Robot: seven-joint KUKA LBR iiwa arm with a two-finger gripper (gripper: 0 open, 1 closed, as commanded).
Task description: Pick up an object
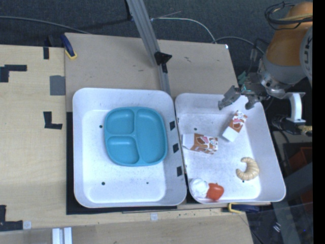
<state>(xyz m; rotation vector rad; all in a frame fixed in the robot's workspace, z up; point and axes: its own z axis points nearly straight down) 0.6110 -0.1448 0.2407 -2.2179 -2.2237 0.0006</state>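
Note:
My gripper (237, 102) hangs over the far right corner of the right bin (269, 151), its two fingers spread open with nothing between them. Just below it lies a small white and red carton (234, 126), tilted. A brown and white packet (203, 143) lies flat near the bin's middle. A tan croissant (248, 169) rests toward the near right side. At the near left corner sit a red tomato-like piece (216, 191) and a white lump (199, 187) beside it.
The left bin (86, 151) holds a blue divided plate (136, 135). A grey metal pole (144, 27) slants down to the bins' shared far edge. Cables trail over the brown board behind the bins.

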